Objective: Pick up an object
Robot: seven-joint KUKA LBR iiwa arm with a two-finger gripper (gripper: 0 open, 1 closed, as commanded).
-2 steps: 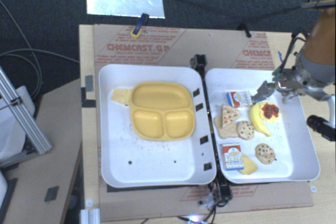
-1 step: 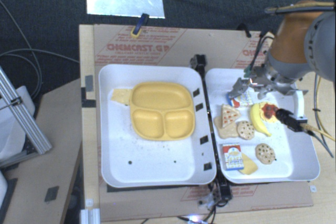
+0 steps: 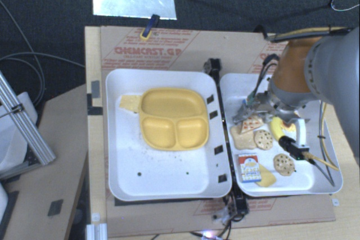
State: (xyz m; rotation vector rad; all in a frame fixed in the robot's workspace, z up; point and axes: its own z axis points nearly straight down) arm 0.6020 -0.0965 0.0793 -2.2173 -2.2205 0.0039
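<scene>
The pizza slice toy (image 3: 250, 123) is lying in the right bin (image 3: 323, 177), right of frame centre, with the gripper (image 3: 251, 111) hovering right on it. Can't tell its grip, so nothing's looking lifted yet. Cookies (image 3: 262, 139) are sitting nearby, yellow tray (image 3: 172, 118) is filling the left bin (image 3: 129, 177).

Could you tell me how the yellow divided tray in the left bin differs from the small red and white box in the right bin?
The yellow tray is far larger than the red and white box. The tray is one plain colour and has moulded compartments; the box is flat and printed. The tray lies apart from the arm, while the box sits among cookies near the gripper. Both lie flat in white bins.
</scene>
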